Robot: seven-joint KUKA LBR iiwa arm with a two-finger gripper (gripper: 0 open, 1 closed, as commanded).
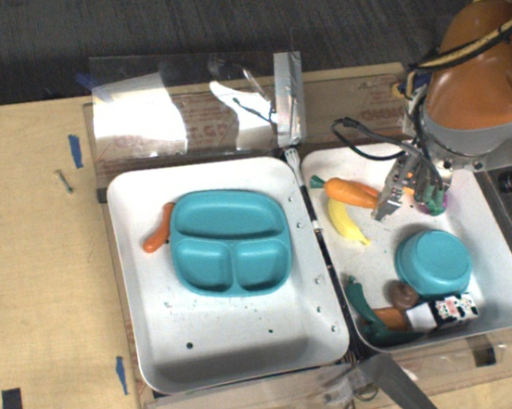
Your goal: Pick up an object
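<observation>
My gripper (pixel 411 199) hangs over the back of the right bin (pixel 504 241), its fingers spread apart with nothing clearly held between them. Just left of it lie an orange carrot (pixel 352 193) and a yellow banana (pixel 345 223). A small green and purple item (pixel 438 205) sits by the right finger, partly hidden. Below the gripper stands an upturned teal bowl (pixel 434 261). At the bin's front lie a brown round piece (pixel 401 295), a white bottle with black patches (pixel 450 310) and a dark green item (pixel 364 314).
The left bin (pixel 153 343) holds a teal divided plate (pixel 231 240) with an orange sausage-shaped toy (pixel 156 233) at its left edge. A clear plastic sheet (pixel 179 115) lies behind the bins. The arm's orange band (pixel 474 86) looms over the right bin's back corner.
</observation>
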